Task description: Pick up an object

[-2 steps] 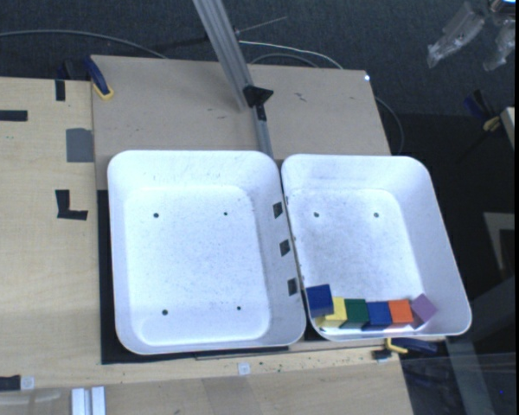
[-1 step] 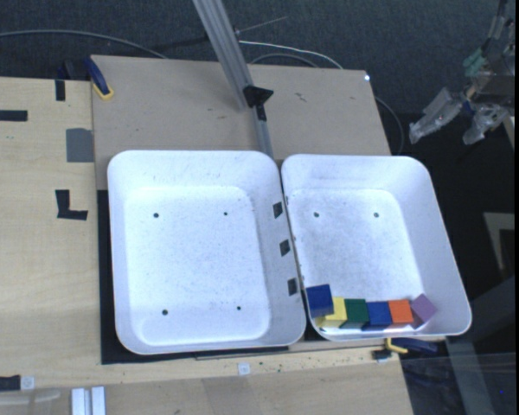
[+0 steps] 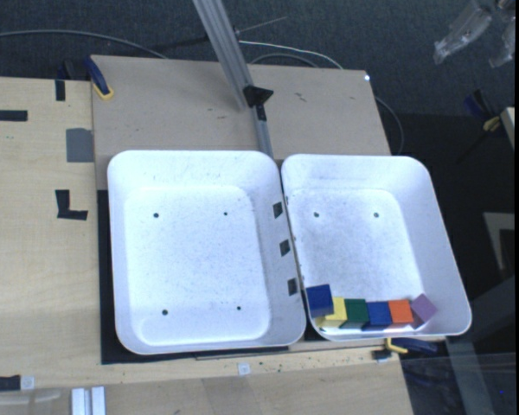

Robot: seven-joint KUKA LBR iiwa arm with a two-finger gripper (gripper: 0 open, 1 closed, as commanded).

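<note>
Several small coloured blocks lie in a row along the near wall of the right bin (image 3: 415, 197): a blue block (image 3: 318, 298), a yellow one (image 3: 336, 313), a green one (image 3: 355, 310), a second blue one (image 3: 379, 314), an orange one (image 3: 400, 311) and a purple one (image 3: 423, 306). The blue block at the left end sits slightly on top of the yellow one. My gripper (image 3: 469, 29) appears as a pale blurred shape at the top right, high above the dark floor, far from both bins and the blocks.
The left bin (image 3: 125, 232) sits beside the right one, their rims touching at the middle. A slanted metal pole (image 3: 225, 37) rises behind the bins. A blue-and-yellow clamp (image 3: 99, 78) grips the board's far left corner, and another clamp (image 3: 408, 346) sits at the near right.
</note>
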